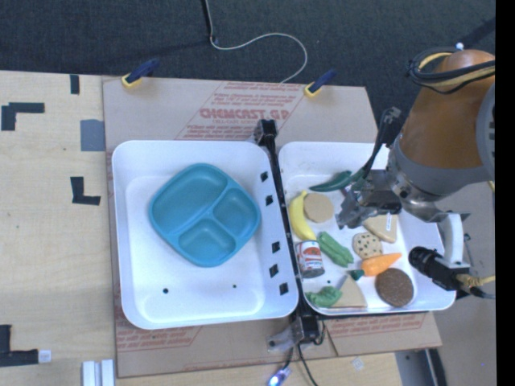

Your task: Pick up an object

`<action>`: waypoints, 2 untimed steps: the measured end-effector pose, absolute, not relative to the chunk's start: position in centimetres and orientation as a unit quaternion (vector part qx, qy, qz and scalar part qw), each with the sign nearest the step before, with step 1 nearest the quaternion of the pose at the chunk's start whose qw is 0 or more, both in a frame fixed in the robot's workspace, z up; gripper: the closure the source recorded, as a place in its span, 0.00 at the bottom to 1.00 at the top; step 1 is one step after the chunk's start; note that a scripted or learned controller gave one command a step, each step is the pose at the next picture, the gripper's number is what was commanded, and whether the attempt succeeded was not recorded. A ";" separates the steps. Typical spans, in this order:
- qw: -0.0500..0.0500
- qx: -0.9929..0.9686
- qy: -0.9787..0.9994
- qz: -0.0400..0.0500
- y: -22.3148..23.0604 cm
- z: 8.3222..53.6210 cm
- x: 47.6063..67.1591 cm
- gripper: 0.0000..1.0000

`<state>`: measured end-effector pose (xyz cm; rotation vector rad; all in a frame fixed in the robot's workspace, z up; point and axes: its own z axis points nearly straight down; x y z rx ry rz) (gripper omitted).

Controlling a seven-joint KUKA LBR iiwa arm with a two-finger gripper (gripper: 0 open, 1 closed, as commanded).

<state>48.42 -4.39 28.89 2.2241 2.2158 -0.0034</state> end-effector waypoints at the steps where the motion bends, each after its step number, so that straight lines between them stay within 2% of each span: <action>1: -0.004 0.704 0.710 -0.004 3.4 24.7 48.3 1.00; 2: -0.002 0.706 0.708 -0.003 5.1 25.8 48.3 1.00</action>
